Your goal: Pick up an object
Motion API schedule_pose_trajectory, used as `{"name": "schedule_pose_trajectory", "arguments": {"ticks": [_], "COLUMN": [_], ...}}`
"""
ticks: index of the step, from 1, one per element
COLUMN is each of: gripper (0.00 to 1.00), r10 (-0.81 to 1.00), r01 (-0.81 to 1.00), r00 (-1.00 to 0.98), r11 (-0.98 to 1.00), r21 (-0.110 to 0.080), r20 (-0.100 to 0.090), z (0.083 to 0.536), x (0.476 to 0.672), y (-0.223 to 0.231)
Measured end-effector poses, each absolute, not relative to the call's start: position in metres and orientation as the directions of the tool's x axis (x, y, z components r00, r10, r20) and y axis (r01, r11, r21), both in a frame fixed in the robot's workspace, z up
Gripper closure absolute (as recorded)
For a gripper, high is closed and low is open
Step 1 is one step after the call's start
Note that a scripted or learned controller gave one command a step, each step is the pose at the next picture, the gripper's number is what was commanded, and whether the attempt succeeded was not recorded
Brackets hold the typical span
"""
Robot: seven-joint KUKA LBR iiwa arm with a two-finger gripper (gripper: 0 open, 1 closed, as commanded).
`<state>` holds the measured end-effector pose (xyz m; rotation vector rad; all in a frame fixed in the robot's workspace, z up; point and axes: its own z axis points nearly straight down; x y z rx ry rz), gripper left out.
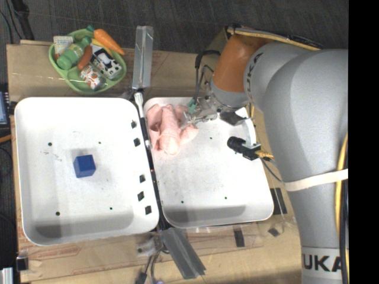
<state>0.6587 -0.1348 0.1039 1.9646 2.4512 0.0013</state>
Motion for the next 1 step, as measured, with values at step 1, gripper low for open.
{"name": "schedule_pose_trajectory", "arguments": {"ticks": [1], "gripper": [1.00], "r10": [0.996], "r01": [0.996], "r00": [-0.090], "r11": [0.090], "r21": [-0.003], "r20": [-0.001], "z": [0.1924], "x": [0.6568], "y": [-0.0810]}}
